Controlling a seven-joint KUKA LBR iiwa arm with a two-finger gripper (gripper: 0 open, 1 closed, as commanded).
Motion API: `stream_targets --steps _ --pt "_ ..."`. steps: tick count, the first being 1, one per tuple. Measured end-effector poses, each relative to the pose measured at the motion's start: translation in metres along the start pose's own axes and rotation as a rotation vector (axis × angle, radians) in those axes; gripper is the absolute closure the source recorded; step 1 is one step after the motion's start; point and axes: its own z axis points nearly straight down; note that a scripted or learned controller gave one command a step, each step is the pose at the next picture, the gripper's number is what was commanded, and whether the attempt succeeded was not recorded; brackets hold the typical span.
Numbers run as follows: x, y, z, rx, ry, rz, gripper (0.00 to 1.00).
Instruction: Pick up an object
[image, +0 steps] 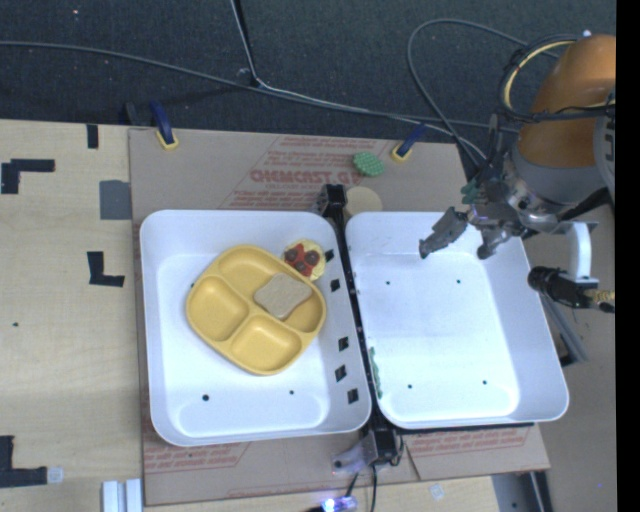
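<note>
Left bin (165, 330) held a yellow divided plate (256, 308), sitting a bit tilted in the middle-upper part of that bin. A tan slice of bread (281, 295) lay on the plate, roughly over the centre ridges. At the plate's upper right corner sat a small cluster of red-dark berries (305, 259), touching the rim area, close to the divider between the bins. Those were the pickable things, both well apart from me.

Behind the bins, on the cardboard (200, 175), a small green object (368, 160) lay near the top edge, with a round tan disc (365, 197) just below it. Two blue-and-yellow clamps (163, 129) pinned the cardboard's back edge.

Right bin (500, 400) was next. My gripper (463, 240) hung over its upper right part, near the back wall, fingers spread wide apart with nothing between them. One finger (439, 238) pointed left-down, the other sat nearer the bin's right rim. My arm (570, 110) came in from the right, orange band up top.
</note>
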Motion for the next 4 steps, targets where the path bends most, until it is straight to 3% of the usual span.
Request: stream_targets --steps 1,2,4 --pt "0.0 0.002 -0.007 -0.011 -0.001 -0.003 0.0" --pt "0.001 -0.008 0.048 -0.007 -0.001 -0.002 0.0" --pt "0.011 0.004 0.151 -0.007 -0.001 -0.003 0.0"
